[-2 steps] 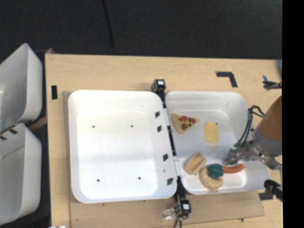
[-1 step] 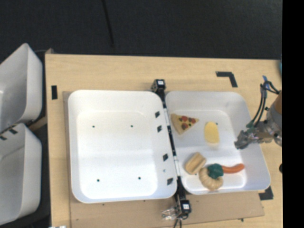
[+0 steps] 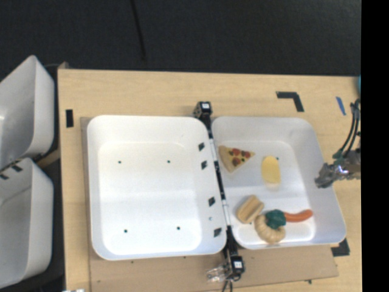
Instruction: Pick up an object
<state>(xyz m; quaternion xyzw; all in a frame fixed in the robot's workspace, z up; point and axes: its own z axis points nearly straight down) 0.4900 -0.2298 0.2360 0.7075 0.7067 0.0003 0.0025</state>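
The right bin holds several toy foods. A pizza slice lies near its upper left, with a yellow piece to the right of it. Along the front lie a tan bread roll, a beige pastry, a green piece resting on the pastry, and an orange-red pepper. My gripper shows at the right rim of this bin, small and partly cut off, above the rim and apart from every toy. Nothing is seen in it.
The left bin sits beside the right one, with a row of black clips along the shared divider. Dark cables hang by the gripper. White containers stand off the bench to the left.
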